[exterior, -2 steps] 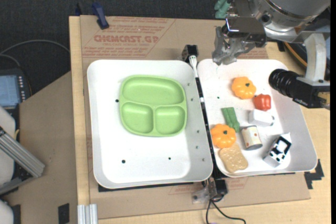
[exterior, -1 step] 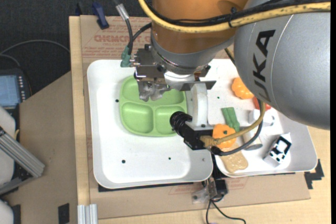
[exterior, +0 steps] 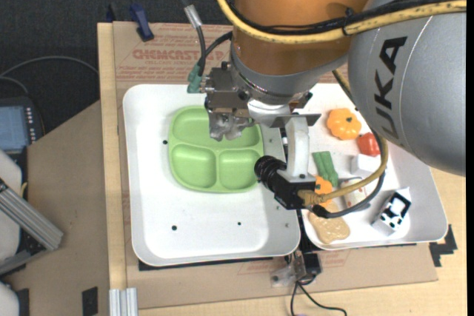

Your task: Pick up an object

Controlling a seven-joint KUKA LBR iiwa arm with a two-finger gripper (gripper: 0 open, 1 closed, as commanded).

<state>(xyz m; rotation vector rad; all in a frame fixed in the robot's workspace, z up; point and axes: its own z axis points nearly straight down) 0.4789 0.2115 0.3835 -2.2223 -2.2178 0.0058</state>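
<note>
My gripper [exterior: 226, 128] hangs over the left bin [exterior: 152, 211], just above the back edge of a light green divided plate [exterior: 211, 163] that lies there. Nothing shows between the gripper and the plate. The big orange and grey arm covers much of the right bin [exterior: 418, 232]. In that bin lie an orange pumpkin-shaped toy [exterior: 342, 123], a red piece [exterior: 368, 145], a green strip [exterior: 324, 166], a tan biscuit-like piece [exterior: 330, 229] and a black-and-white block [exterior: 393, 210].
Both bins rest on a cardboard sheet [exterior: 170, 41] with red print. A black cable connector [exterior: 275, 181] and yellow cabling hang from the wrist above the divide between the bins. A blue clip [exterior: 141, 21] sits at the cardboard's far left corner.
</note>
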